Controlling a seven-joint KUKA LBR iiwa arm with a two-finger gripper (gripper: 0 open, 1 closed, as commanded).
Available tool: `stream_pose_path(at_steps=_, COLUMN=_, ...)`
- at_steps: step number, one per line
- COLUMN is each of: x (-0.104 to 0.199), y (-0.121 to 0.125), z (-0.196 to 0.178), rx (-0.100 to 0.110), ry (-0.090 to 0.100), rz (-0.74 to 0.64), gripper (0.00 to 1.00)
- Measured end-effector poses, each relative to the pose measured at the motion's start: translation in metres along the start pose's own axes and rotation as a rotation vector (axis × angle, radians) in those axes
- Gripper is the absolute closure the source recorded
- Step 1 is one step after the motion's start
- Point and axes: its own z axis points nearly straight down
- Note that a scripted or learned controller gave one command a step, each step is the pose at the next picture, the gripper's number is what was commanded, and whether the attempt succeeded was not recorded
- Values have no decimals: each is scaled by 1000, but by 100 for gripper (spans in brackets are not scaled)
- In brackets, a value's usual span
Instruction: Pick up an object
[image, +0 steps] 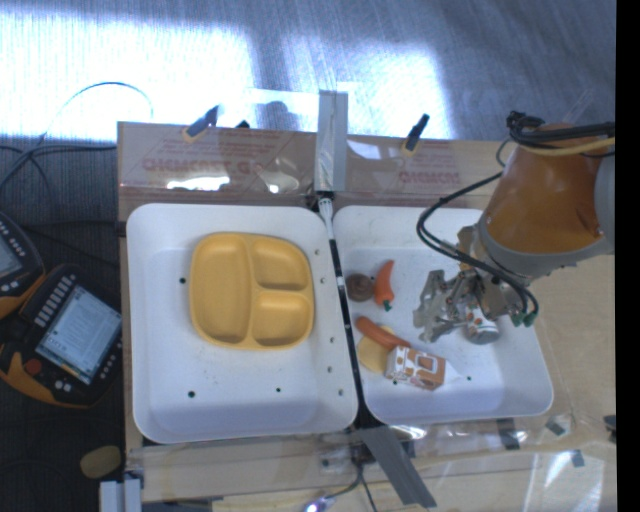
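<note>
Objects in right white bin (520, 395): two orange carrot-shaped toys (384, 283) (377, 331), one small orange-and-white carton (415, 368), one yellow wedge (371, 356). One yellow divided plastic tray (251, 289) lies in left bin (160, 400). Gripper (450, 310) low over right bin; jaw state cannot be told.

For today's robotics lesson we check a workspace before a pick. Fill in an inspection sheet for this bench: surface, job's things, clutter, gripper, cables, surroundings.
Surface: two white bins side by side, left bin, right bin.
Job's things: in the right bin, two carrots, a brown piece, a yellow wedge, a small box.
Clutter: yellow tray in the left bin.
Gripper: gripper low over the right bin; nothing seen between its fingers.
Cables: black cable looping by the wrist.
Surroundings: pendant left of the bench.
</note>
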Motion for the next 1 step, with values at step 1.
stream_pose_path(at_steps=1, x=28, y=34, z=19, rx=-1, ry=1, rz=-282, gripper=100)
